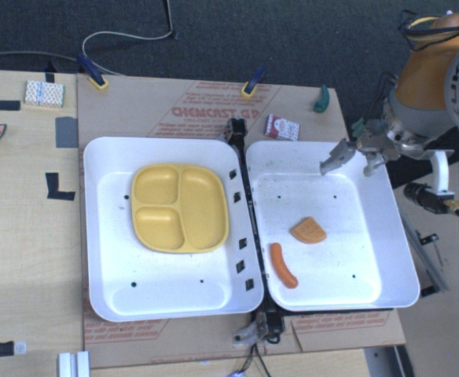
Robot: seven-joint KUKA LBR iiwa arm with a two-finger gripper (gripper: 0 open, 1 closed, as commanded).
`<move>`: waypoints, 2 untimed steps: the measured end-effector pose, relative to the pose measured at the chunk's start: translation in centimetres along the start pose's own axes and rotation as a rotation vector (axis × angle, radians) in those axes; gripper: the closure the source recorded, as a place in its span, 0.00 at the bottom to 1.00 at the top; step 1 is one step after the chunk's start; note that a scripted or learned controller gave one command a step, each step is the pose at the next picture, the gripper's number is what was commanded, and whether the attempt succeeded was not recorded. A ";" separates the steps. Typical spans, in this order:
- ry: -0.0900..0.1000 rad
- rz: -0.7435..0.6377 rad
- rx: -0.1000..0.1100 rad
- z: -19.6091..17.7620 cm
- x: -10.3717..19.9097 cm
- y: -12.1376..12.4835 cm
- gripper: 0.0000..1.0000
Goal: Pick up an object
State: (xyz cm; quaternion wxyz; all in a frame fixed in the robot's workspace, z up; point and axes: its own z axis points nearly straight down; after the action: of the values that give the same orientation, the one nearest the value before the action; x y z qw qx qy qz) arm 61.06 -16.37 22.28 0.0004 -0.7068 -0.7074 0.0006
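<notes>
The sausage (284, 265) lies at the near side of the right bin (387, 285), close to the divider between the two bins. Its long axis runs from upper left to lower right in the view, slightly off the bin's near-far direction. The bread piece (308, 231) lies just beyond it, apart from it, toward the bin's middle. Both rest flat on the bin floor with open floor around them.

The left bin (104, 289) holds a yellow plate (179, 208) with three compartments.

The gripper (354, 157) hangs over the far right corner of the right bin, at the end of the arm (426, 85). Its two fingers stand well spread, with nothing between them.

Governing relation: both objects lie nearer the camera than the gripper and to its left in the view. The bread piece is the closer target; the sausage is farther along the same diagonal. A move to either calls for travel toward the near left, then a descent. For the sausage, the fingers would best close across its short axis, so a wrist turn is probably required. No object is grasped yet.
</notes>
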 end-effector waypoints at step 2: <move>-0.001 0.000 -0.004 13.7 6.8 -3.9 0.00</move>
State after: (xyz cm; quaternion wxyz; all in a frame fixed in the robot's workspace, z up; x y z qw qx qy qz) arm 57.14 -9.63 8.60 -0.0016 -0.7068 -0.7074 -0.0005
